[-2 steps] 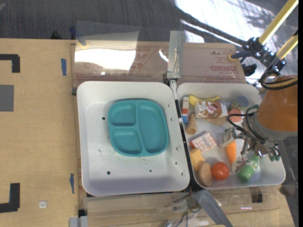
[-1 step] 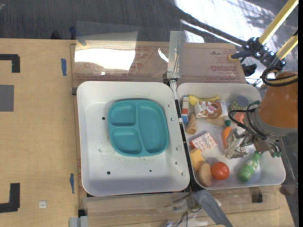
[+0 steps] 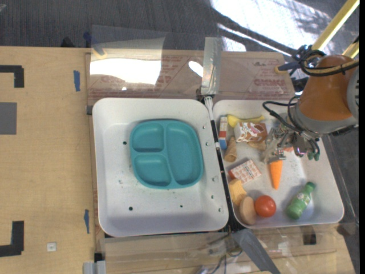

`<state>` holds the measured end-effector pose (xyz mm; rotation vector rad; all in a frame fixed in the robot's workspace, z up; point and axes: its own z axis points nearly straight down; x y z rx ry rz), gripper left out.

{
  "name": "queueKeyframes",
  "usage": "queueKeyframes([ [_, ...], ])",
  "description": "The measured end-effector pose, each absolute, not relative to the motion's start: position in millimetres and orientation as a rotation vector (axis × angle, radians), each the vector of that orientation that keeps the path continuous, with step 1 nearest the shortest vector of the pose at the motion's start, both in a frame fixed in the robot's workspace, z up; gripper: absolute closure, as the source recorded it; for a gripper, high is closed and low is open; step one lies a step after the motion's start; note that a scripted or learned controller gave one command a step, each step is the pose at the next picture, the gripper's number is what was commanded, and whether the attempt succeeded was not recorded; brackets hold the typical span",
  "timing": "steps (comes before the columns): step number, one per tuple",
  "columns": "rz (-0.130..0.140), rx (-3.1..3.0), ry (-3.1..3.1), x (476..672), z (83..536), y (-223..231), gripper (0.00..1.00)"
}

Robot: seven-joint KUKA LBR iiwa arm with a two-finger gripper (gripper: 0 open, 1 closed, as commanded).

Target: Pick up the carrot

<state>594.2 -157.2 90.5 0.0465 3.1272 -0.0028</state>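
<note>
Left white bin (image 3: 108,170) holds a teal divided plate (image 3: 167,153) with three compartments, lying flat near the bin's middle. Right white bin (image 3: 333,204): tomato (image 3: 265,205) near the front wall, touching a tan rounded piece (image 3: 247,209) on its left, green bottle (image 3: 300,200) lying tilted toward the front right corner, red-and-white packet (image 3: 245,170) mid-left, banana (image 3: 242,120) along the back wall, a clear-wrapped snack pack (image 3: 251,132) just in front of it. Tan bench (image 3: 45,153) on the left with blue tape bits (image 3: 76,80)
</note>
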Motion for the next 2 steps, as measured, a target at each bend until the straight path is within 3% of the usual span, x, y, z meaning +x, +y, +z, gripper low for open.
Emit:
queueKeyframes([
  [1,-0.001,0.133,3.127,531.7,91.0,-139.6,1.00],
  [2,-0.008,-0.051,3.132,515.5,127.0,-221.2,1.00],
])
